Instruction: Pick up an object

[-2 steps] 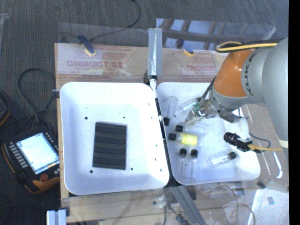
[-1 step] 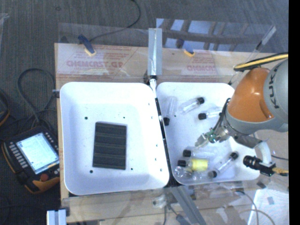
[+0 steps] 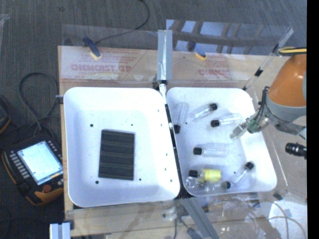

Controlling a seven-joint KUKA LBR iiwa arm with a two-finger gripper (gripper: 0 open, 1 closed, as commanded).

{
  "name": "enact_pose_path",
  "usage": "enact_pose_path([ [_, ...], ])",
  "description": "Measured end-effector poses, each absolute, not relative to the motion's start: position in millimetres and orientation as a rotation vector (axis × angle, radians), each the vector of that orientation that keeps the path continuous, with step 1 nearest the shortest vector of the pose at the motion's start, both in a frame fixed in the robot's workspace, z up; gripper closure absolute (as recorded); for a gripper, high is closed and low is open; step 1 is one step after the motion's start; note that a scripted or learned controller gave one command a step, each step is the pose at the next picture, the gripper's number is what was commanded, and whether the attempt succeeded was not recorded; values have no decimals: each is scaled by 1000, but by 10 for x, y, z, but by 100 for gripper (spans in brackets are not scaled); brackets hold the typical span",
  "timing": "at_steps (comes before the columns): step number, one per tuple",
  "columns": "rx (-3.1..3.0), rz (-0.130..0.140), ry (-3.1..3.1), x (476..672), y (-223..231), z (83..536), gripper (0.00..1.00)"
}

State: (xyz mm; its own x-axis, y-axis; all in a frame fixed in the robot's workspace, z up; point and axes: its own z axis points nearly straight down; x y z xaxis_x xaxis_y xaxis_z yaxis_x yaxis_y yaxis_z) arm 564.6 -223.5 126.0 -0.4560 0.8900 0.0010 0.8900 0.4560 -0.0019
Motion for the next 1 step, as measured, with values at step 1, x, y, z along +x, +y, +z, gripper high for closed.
enact_pose_path([
  [1, -1587, -6, -2732, 5517, -1368, 928, 0],
])
